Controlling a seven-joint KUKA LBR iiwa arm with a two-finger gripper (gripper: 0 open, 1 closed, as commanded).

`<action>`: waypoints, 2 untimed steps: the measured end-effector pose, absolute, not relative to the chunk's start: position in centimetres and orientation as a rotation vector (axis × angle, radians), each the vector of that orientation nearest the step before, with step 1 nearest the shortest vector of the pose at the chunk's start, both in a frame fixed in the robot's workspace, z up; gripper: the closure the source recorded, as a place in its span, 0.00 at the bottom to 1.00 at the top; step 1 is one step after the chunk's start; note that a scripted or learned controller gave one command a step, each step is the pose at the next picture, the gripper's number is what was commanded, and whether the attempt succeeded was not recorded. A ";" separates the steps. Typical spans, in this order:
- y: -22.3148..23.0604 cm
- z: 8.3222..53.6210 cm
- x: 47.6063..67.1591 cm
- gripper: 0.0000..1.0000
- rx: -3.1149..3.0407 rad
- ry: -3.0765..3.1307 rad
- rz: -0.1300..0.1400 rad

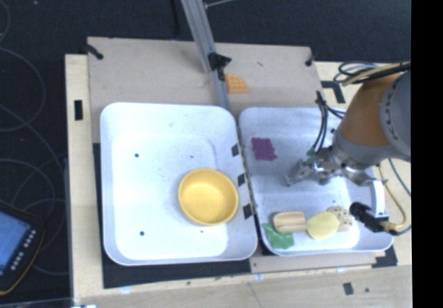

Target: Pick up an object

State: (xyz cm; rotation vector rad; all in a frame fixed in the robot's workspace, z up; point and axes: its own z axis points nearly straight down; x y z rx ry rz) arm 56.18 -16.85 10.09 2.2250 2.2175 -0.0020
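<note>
In the right bin [291,120], a purple flat piece [263,149] lies near the left wall. Along the front wall sit a tan block [288,221], a yellow rounded object [321,225], a beige dotted piece [340,216] and a green scrap [277,237]. My gripper [303,172] hangs low over the middle of the right bin, right of the purple piece and above the front row. Nothing shows between its fingers. The left bin [138,133] holds a yellow bowl [208,196] near its right side.
A grey metal pole [197,19] slants from the top down to the gap between the bins. An orange tag [236,84] lies on the board behind the bins. Cables run at the right by the arm [370,123]. A dark device [14,241] sits at the far left.
</note>
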 end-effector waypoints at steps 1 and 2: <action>-16.9 11.2 56.3 1.00 2.229 2.210 0.003; -16.9 16.4 55.5 1.00 2.228 2.207 0.005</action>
